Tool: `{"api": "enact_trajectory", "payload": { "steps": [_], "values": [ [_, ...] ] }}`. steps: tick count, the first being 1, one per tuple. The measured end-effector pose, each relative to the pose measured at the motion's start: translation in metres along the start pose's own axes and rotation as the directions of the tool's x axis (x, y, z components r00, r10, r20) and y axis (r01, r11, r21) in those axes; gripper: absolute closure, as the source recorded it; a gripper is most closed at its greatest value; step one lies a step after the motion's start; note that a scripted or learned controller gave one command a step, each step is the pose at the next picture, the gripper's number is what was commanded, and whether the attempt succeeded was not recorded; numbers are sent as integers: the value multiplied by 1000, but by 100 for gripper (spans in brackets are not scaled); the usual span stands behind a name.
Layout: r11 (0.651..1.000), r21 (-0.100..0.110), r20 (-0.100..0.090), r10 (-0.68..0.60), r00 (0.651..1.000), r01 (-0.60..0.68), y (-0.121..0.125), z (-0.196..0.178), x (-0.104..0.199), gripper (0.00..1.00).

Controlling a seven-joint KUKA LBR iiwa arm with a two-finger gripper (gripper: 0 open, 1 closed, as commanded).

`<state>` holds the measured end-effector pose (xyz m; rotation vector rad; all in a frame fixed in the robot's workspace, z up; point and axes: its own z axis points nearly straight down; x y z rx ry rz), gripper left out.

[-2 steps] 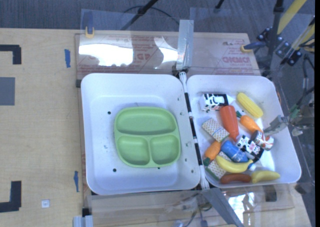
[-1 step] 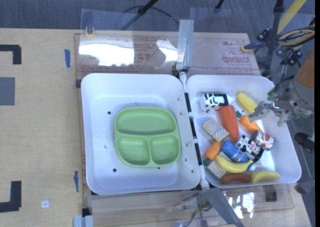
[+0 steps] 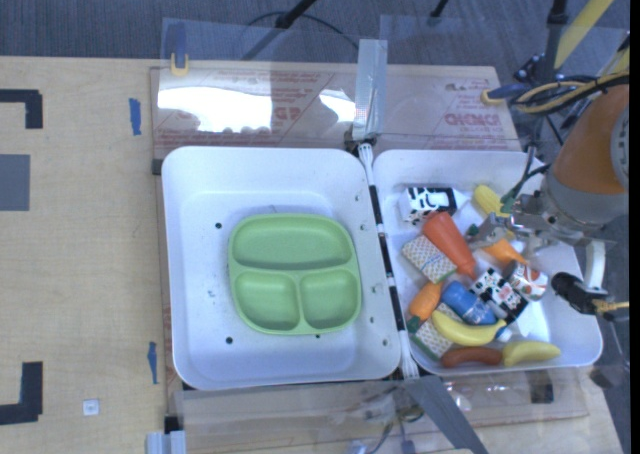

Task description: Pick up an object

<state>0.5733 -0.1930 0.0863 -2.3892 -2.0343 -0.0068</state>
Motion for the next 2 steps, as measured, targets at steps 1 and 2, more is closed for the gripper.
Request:
{"api": "enact_trajectory", "payload": {
  "steps": [1, 2],
  "values": [
    [1000, -1, 5, 0, 1000, 0, 0, -10, -2, 100],
    [996, 4, 5, -92, 996, 92, -59, -128, 42, 100]
  ]
}}
